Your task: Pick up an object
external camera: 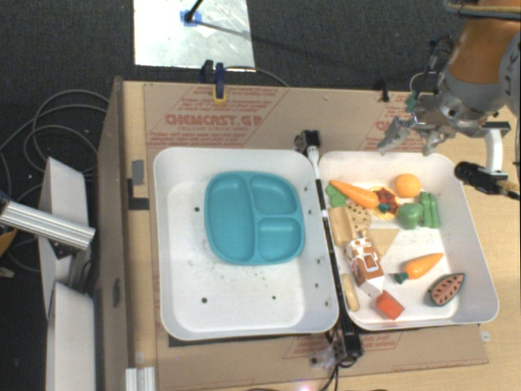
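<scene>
Toy food heaped in the right bin (pixel 476 259), with the robot's tool (pixel 415 137) hovering above the bin's far edge, holding nothing.

The candidates for picking sit in the right bin: a long carrot (pixel 355 192) at ten o'clock, an orange ball (pixel 408 186) at twelve, a green vegetable (pixel 418 213) just beside it, a smaller carrot (pixel 423 265) at four, a dark seeded slice (pixel 446 288) at five, a red cube (pixel 389 305) at six, and wooden blocks (pixel 358 247) along the left wall. They look smooth, hard and rounded, loosely crowded, probably tipped in as a mixed pile. The tool's two fingers spread wide, likely ready to descend. The left bin (pixel 183 292) holds a teal divided plate (pixel 253 217). Both bins rest on cardboard (pixel 269 112) over the counter.
</scene>
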`<state>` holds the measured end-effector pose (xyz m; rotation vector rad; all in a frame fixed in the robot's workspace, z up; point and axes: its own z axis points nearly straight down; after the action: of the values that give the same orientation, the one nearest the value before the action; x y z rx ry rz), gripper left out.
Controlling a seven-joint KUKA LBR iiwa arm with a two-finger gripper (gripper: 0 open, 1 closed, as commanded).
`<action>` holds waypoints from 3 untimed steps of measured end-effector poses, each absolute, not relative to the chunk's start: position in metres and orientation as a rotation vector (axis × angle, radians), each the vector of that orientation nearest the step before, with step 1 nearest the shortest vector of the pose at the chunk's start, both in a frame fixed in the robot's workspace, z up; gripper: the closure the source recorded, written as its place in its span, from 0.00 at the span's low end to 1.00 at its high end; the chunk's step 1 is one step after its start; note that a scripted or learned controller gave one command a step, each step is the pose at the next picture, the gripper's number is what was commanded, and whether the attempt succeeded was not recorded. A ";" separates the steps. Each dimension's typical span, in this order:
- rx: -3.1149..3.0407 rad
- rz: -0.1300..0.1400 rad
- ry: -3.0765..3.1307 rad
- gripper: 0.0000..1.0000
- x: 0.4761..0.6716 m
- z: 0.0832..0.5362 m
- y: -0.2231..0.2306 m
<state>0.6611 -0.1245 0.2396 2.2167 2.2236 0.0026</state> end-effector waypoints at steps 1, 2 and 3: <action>2.226 -0.005 2.222 0.00 0.629 0.167 -0.157; 2.229 -0.005 2.221 0.00 0.634 0.081 -0.165; 2.222 -0.002 2.222 1.00 0.636 0.098 -0.165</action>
<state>0.6358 -0.1651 0.0976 2.2218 2.2215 -0.0020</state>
